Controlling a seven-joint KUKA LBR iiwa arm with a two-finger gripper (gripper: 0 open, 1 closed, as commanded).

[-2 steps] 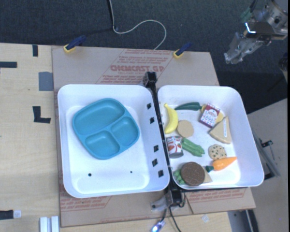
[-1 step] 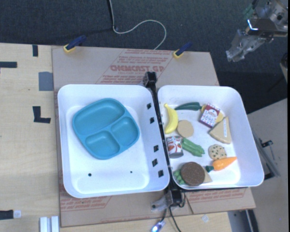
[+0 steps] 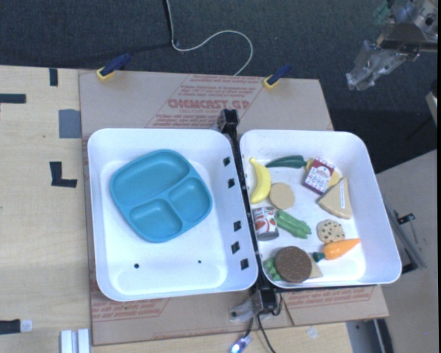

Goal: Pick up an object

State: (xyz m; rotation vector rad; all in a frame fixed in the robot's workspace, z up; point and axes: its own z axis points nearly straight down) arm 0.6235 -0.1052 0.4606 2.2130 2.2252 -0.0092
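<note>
End effector (image 3: pixel 367 68) parked far right, grip state unreadable.
You can read "CHEMCAST" in red on the brown cardboard sheet (image 3: pixel 206 101).

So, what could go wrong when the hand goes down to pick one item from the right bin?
The toys lie crowded: the can touches the green pepper, so fingers may catch both. The cookie and cracker lie flat and could slip. The hand is far above the right bin, so aim may drift.
</note>
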